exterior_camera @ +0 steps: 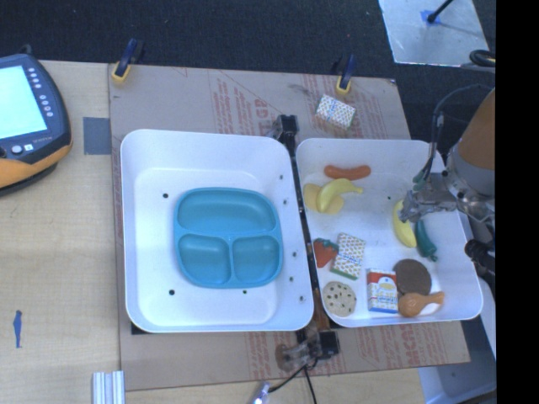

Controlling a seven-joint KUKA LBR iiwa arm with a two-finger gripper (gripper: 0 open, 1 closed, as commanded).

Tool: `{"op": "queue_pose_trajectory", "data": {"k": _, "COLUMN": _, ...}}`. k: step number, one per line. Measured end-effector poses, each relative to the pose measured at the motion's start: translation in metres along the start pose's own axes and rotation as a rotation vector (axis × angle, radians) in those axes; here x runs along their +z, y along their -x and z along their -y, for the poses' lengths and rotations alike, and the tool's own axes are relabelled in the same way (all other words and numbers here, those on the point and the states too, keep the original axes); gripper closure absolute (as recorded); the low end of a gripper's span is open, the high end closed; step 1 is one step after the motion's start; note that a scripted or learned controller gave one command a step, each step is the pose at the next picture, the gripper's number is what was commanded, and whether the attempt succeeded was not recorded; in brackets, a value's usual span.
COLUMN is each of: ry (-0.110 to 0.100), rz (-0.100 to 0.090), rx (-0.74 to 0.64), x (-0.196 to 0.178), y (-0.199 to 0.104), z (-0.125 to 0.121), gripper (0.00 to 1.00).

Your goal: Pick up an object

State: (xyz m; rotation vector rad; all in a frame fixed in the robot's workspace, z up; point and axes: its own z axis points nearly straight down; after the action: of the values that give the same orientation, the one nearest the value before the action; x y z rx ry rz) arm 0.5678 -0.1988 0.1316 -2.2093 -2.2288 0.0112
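The right-hand shallow white bin (337,146) holds about ten small toy foods: one orange sausage (347,172) near its far edge, one pale yellow banana bunch (331,195) just beside it toward the bin's left wall, one yellow banana (404,228) and one dark green pod-shaped piece (425,241) by the right edge, one red strawberry (325,252), one patterned square packet (349,255) touching it, one speckled round cookie (338,298) in the near left corner, one red and white carton (382,291), one brown round patty (412,276) and one orange drumstick (418,303) near the near right corner. The grey metal two-finger gripper (424,204) hangs over the right edge of this bin, just above the yellow banana; whether it is released or clenched cannot be told. The left-hand shallow white bin (143,234) holds one blue plastic plate (228,236) with three compartments. On the bench, one small patterned box (335,111) lies beyond the right bin's far edge, two blue-handled clamps (125,60) grip the brown cardboard sheet (210,99), and one tablet-like control pendant (25,116) rests at the left edge.
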Motion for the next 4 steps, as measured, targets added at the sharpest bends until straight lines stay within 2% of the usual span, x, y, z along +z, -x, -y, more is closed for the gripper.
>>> {"op": "queue_pose_trajectory", "data": {"k": 1, "ry": 0.000, "rz": 0.001, "rx": -0.001, "x": 0.000, "y": 0.000, "z": 0.000, "gripper": 0.00}}
{"op": "queue_pose_trajectory", "data": {"k": 2, "ry": 0.001, "rz": -0.002, "rx": 0.002, "x": 0.040, "y": 0.013, "z": -0.009, "gripper": 0.00}}
{"op": "queue_pose_trajectory", "data": {"k": 3, "ry": -0.001, "rz": -0.001, "rx": 0.000, "x": 0.030, "y": 0.014, "z": -0.009, "gripper": 1.00}}
{"op": "queue_pose_trajectory", "data": {"k": 4, "ry": 0.006, "rz": -0.004, "rx": 0.005, "x": -0.052, "y": -0.038, "z": -0.044, "gripper": 1.00}}
